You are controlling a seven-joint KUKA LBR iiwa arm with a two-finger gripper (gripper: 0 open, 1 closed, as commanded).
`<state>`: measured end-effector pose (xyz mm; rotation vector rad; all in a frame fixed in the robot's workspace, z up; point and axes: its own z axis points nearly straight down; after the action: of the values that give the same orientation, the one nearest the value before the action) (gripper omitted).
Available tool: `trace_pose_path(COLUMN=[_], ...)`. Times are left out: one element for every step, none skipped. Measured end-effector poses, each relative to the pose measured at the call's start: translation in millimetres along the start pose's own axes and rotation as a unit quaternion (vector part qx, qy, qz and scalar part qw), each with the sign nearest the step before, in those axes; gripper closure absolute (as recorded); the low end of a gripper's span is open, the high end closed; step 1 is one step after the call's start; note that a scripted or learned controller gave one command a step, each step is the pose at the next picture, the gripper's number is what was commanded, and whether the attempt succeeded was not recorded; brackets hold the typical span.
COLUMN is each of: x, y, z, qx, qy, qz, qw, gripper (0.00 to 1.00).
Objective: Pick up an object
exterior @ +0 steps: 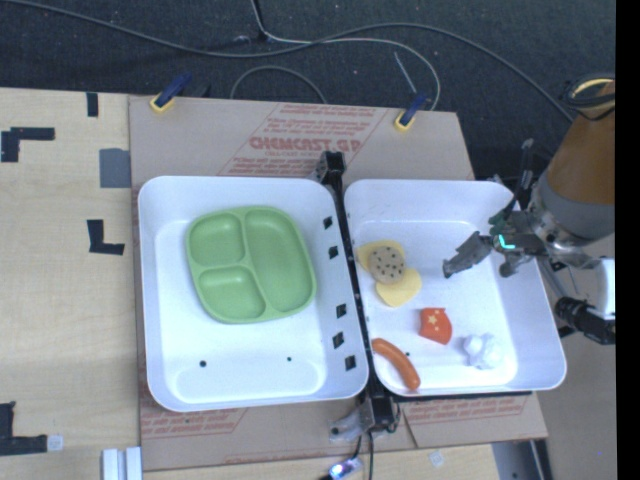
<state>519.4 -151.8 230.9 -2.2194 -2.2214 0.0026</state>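
Note:
The right bin (430, 200) holds several small objects. A round speckled cookie (385, 260) lies near its left wall, with a yellow heart-shaped piece (401, 290) touching it just below. Further toward the front are a red piece (435, 325), a white crumpled lump (482, 350) and an orange-red sausage (396, 363). My gripper (490, 260) hovers over the right part of this bin, to the right of the cookie and apart from it. Its two dark fingers are spread open with nothing between them.
The left bin (170, 348) holds a green divided plate (250, 264). A black divider with clips (342, 268) runs between the bins. Cables (300, 43) trail over the dark floor behind the bench. The arm's grey and orange body (585, 168) stands at the right.

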Motion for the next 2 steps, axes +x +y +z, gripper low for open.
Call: trace_pose_path(x=[0.0, -4.8], y=[0.2, -0.3], z=[-0.2, 63.1], qx=[0.0, 0.003], qy=[0.0, 0.001], qz=[0.0, 0.0], qw=[1.0, 1.0], gripper=[0.0, 0.0])
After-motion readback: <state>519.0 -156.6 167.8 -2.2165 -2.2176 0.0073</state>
